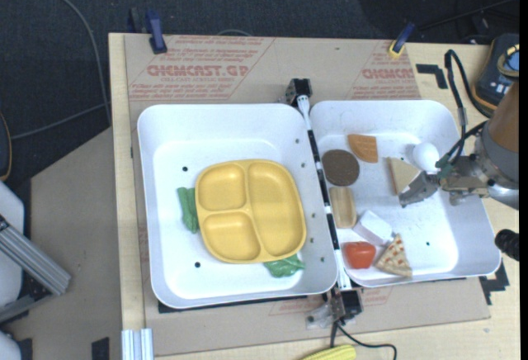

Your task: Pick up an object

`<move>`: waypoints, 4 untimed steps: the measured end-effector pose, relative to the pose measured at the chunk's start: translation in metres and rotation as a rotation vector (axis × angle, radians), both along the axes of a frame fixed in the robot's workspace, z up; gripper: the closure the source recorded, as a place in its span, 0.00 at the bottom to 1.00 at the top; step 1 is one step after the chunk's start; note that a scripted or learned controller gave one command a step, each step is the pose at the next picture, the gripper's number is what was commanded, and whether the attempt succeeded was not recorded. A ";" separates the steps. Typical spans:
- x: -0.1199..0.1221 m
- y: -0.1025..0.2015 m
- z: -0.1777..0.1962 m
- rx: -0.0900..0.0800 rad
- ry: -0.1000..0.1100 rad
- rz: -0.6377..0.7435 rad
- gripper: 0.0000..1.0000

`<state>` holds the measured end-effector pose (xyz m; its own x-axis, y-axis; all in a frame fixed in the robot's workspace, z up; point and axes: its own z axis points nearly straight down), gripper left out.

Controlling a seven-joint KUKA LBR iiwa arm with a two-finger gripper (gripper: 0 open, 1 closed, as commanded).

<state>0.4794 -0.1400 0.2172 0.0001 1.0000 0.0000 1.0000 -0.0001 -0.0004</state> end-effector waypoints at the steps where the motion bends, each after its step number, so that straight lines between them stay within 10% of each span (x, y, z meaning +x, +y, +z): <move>1: 0.062 -0.007 -0.109 0.001 0.001 0.000 0.00; 2: 0.127 -0.025 -0.133 0.000 -0.001 0.001 0.00; 3: 0.127 -0.025 -0.122 -0.001 -0.004 0.002 1.00; 4: 0.146 0.051 -0.032 0.001 -0.002 0.001 1.00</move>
